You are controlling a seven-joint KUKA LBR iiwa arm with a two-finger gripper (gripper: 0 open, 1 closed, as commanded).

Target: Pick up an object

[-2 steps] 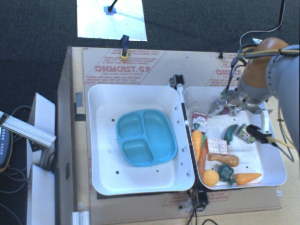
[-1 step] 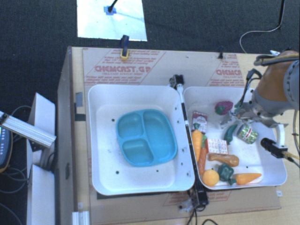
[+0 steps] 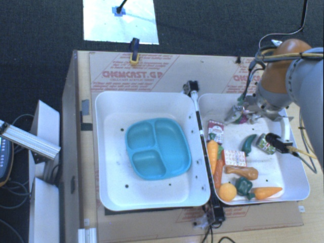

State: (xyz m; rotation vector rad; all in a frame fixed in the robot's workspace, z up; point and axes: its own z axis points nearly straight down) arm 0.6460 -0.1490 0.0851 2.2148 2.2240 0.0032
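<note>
Look at the right bin (image 3: pixel 298 186): your arm (image 3: pixel 298 75) comes in from three o'clock and bends down over the bin's far edge, at about twelve o'clock of that bin. The jaws sit low there, near the bin's upper left part, but they are small and blurred against the clutter, so you cannot tell whether they are parted or closed, nor whether anything lies between them.

The things you could pick all lie toward six o'clock from the jaws, apart from them. Nearest is a small red-and-white carton (image 3: pixel 215 131), just below and to the left. A dark green piece (image 3: pixel 248 144) and a small can (image 3: pixel 265 144) lie side by side near the bin's middle, with a black part of the rig (image 3: pixel 280 140) just beyond the can at three o'clock. Along the bin's left wall you see an orange carrot (image 3: pixel 212 151) and a second, longer one (image 3: pixel 218 171) below it. A checked card (image 3: pixel 234 158) lies beside them, touching a brown drumstick-shaped piece (image 3: pixel 243 172). At the near edge sit an orange ball (image 3: pixel 228 192), a green piece (image 3: pixel 243 187) and another carrot (image 3: pixel 267 192) in a row.

The left bin (image 3: pixel 116 115) holds a blue divided plate (image 3: pixel 158 148) at its centre. Both bins rest on the desk (image 3: pixel 152 72).
</note>
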